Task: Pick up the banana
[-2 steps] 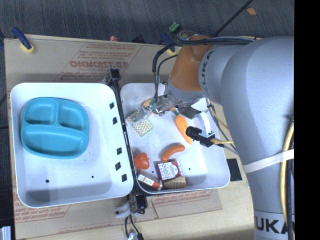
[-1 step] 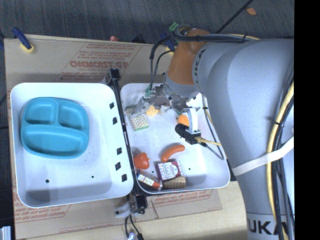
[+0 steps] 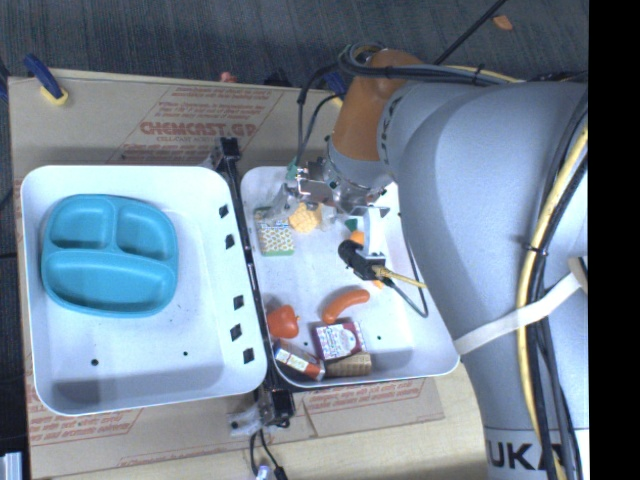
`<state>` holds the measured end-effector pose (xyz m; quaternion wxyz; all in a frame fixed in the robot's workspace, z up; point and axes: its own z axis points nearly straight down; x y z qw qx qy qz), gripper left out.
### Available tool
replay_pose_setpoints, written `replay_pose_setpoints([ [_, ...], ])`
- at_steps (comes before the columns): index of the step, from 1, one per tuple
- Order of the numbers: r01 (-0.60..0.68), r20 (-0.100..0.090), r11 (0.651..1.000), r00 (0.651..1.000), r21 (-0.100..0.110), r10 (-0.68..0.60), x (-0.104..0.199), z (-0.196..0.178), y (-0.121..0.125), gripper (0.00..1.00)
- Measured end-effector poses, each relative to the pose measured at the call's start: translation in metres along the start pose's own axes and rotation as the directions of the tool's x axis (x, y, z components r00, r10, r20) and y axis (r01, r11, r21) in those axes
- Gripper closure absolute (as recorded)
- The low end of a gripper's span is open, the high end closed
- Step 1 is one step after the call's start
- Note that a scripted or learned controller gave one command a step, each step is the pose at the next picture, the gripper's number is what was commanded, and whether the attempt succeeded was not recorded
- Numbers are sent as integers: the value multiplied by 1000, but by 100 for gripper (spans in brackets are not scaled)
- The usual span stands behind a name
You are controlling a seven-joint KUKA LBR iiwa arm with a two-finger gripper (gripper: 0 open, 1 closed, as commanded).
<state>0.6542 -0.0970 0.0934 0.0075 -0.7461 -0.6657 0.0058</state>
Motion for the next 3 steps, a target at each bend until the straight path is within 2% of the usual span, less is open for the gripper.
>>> replay_pose_setpoints([
  [1, 5, 0, 1000, 1000, -9, -5, 1, -11, 2, 100],
  [2, -68, 0, 998, 998, -19, 68, 12, -187, -2, 100],
  [3, -100, 0, 995, 995, -14, 100, 105, -164, -13, 100],
])
